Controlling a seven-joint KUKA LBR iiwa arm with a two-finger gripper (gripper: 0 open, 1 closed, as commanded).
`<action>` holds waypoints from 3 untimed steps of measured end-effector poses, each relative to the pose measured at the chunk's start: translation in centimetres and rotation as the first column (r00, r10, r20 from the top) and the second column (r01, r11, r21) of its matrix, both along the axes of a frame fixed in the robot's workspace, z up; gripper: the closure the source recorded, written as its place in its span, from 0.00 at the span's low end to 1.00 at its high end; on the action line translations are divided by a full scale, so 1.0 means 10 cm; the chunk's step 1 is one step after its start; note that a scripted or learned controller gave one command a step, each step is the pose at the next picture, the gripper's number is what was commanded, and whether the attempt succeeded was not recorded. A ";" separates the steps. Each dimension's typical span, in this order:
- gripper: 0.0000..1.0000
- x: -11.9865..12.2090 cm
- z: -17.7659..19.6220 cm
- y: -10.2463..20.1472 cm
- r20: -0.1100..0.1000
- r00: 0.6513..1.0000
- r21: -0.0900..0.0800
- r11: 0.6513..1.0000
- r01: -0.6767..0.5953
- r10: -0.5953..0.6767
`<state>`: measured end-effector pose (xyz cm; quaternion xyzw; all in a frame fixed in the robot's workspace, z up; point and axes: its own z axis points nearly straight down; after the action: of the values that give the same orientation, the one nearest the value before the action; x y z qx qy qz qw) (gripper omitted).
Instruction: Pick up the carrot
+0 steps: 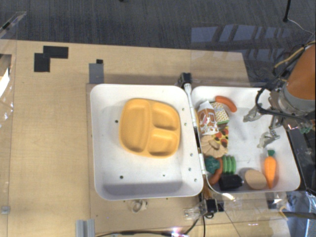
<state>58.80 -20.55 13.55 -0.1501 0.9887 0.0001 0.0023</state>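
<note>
The carrot (269, 168) lies in the right bin (247, 142), near that bin's front right corner, roughly upright in the view with its green top toward the back and its point toward the front rim. Just to its left rests a tan egg-shaped item (255, 178), close enough that the two appear to touch or nearly so; a black item (230, 182) and a green ribbed item (227, 164) lie further left. A small bottle (208, 119), a sausage (225, 103) and a pile of mixed small goods occupy the bin's left side. The pincer (260, 127) hangs over the right bin, behind the carrot and apart from it, its two fingers spread wide with nothing between them. The arm (301, 83) enters from the right. The left bin (143, 181) carries a yellow divided tray (149, 127). Both bins sit on the worktop (49, 147). Judged step: approach, with the grasp not yet made. The next move calls for shifting the pincer forward and slightly right until centred over the carrot's body, turning the fingers to straddle its narrow width, then descending. Risk noted: the finger on the left may strike the egg-shaped item.
</note>
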 end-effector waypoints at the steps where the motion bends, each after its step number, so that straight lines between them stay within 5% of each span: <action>1: 0.00 -0.39 -0.43 0.00 0.002 0.970 -0.003 0.970 -0.244 0.244; 2: 0.00 -0.64 -0.45 0.09 0.019 0.761 -0.008 0.761 -0.649 0.649; 3: 0.00 -0.97 -0.08 0.00 0.001 0.587 -0.009 0.587 -0.809 0.809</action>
<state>49.13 -20.56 12.78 -0.5829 0.8126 -0.0028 0.0039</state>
